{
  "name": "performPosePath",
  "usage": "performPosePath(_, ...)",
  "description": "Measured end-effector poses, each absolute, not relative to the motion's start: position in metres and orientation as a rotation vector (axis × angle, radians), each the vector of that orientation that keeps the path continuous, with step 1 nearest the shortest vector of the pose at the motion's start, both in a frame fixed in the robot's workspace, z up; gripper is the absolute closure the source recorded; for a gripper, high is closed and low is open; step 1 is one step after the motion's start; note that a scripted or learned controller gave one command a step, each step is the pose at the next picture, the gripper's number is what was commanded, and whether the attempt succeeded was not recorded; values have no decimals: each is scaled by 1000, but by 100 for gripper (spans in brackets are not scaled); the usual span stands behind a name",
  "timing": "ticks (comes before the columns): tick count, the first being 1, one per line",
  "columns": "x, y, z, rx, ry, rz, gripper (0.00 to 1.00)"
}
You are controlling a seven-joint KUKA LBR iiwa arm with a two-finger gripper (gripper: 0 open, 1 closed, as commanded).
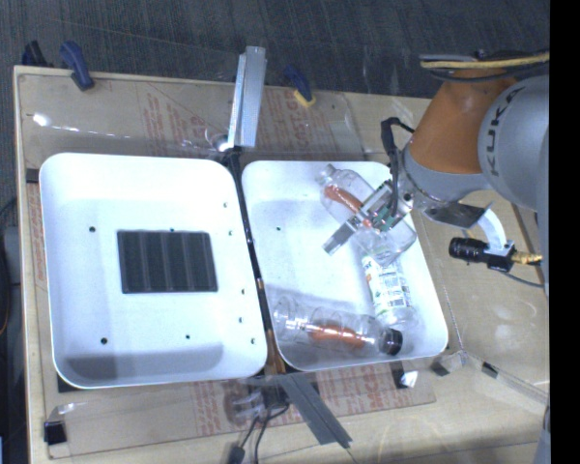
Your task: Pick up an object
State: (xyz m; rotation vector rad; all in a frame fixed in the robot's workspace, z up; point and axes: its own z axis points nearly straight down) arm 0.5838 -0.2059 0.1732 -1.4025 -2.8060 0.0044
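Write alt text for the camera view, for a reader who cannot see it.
A grey and orange robot arm reaches from the right, its gripper low over the right bin, which holds three clear plastic bottles. The left bin holds a dark ridged rectangular block.

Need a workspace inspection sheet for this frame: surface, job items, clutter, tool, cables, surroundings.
Surface: wooden bench bearing two white bins side by side.
Job's things: three clear plastic bottles in the right bin: one at its far edge, one by its right wall, one along its near edge.
Clutter: dark ribbed panel in the left bin.
Tool: tool over the right bin among the bottles; finger state unclear.
Cables: black cable at the wrist.
Surroundings: blue clamps on the far edge; dark floor.
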Motion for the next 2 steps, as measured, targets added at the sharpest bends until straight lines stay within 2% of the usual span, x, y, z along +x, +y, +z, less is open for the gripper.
performPosePath(1,584,-205,183,-1395,-2808,7,100)
performPosePath(2,563,-202,140,-1342,-2836,2,100)
